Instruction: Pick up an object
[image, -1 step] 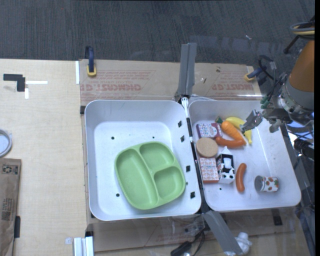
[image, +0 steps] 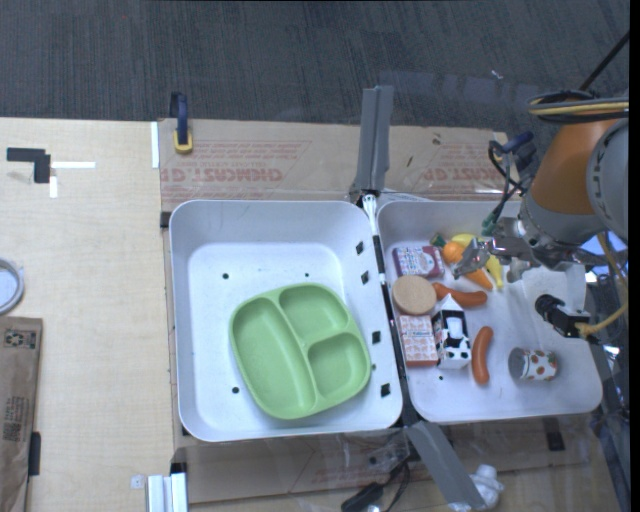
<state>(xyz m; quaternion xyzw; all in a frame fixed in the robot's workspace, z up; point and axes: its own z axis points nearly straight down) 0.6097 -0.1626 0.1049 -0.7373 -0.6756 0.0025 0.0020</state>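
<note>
Two white bins are seen side by side in the camera view. The left bin (image: 200, 300) is occupied by a green divided plate (image: 300, 350), three compartments, lying flat and slightly rotated. The right bin (image: 560, 395) is loaded with small toy food items, clustered in its left and middle portions.

Items in the right bin, from the divider outward: a pink packet (image: 417, 261) at the upper left, a round tan bun (image: 414, 294) just below it, a red-and-white box (image: 420, 339) below the bun. A black-and-white cow-pattern carton (image: 455, 340) is placed just beside that box. An orange-red sausage (image: 482, 354) is laid upright-ish to the right of the carton. A second orange piece (image: 460, 295) is seen lying crosswise just right of the bun. A small spotted cup (image: 533, 365) is tipped on its side near the lower right, well apart from the cluster.

The arm is reached in from the right, orange band visible above the wrist. The gripper (image: 487, 252) is positioned low over the upper part of the right bin, right at a yellow-and-orange fruit piece (image: 462, 247). Finger opening cannot be made out; contact with the fruit cannot be confirmed either, as the parts overlap.

Outside the bins: a blue-and-yellow clamp (image: 180, 122) is fixed at the cardboard's far edge.
</note>
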